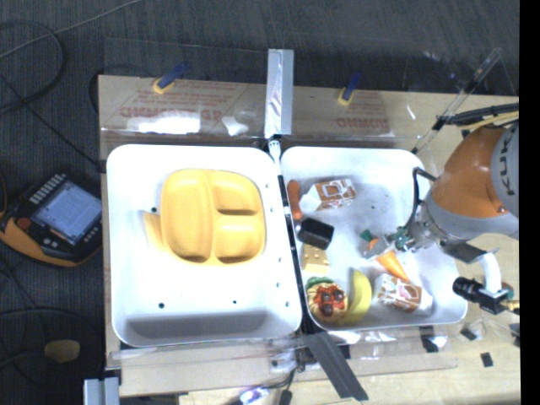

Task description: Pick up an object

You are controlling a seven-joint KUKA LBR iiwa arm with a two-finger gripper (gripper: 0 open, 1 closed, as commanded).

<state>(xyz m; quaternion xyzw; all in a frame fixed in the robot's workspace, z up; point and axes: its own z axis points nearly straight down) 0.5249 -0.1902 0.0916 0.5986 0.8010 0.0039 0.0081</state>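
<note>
Right bin (371, 159) holds, from 6 o'clock outward, a banana (361, 294), snack packet (400, 294), carrot (391, 265), black block (315, 231) and carton (334, 192); left bin (135, 226) holds a yellow tray (213, 215); claw (403, 241) grip: cannot tell

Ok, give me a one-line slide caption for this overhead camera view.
KUKA arm's gripper poised over the right bin of toy food, near an orange carrot; yellow divided tray in the left bin.
</note>
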